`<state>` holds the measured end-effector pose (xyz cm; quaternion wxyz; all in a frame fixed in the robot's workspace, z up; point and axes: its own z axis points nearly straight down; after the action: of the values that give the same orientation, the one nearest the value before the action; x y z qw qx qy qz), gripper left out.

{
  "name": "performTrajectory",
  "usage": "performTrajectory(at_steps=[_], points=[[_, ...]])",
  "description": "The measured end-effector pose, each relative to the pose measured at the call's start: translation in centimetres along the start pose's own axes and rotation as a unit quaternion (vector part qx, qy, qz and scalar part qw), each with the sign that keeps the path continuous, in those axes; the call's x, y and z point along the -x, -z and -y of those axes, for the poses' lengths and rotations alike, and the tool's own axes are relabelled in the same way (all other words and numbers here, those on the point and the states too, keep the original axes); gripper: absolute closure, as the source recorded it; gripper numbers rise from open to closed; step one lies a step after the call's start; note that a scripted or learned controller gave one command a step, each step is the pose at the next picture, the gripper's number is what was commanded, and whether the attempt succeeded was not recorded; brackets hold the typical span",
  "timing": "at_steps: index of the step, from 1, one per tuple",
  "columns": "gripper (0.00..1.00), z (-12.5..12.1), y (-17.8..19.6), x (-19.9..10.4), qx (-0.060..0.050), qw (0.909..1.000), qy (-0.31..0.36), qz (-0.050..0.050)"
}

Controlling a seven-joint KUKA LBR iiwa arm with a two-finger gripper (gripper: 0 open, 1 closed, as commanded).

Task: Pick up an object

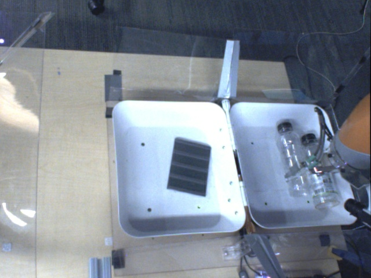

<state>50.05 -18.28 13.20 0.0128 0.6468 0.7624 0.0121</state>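
My gripper [317,165] is low in the right bin [255,204], close to its right edge, among two clear bottles [290,155]; I cannot tell its state. The left bin [130,213] holds a dark ribbed block [189,166] with free room around.

Two shallow white plastic bins sit side by side on the pale wooden bench [69,184], rims touching. Left bin [130,155]: dark ribbed rectangular pad [189,166] lies flat near centre, tilted a bit. Right bin [258,155]: two clear plastic bottles w/ black caps [293,155] lie toward its right side, next to each other, caps toward the back.
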Motion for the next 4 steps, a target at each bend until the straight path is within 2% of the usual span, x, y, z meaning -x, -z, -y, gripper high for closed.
performTrajectory(at_steps=[1, 2, 3, 4], points=[[0.00, -8.7, -3.4, 1.6, -0.002, 0.9923, 0.123, -0.012], [0.00, -6.4, -3.9, 1.2, -0.004, 0.9734, 0.229, -0.001], [0.00, -12.9, -4.2, 3.6, -0.016, 0.9887, 0.149, -0.009], [0.00, -12.7, -0.8, 4.2, -0.012, 0.9764, 0.216, -0.003]])
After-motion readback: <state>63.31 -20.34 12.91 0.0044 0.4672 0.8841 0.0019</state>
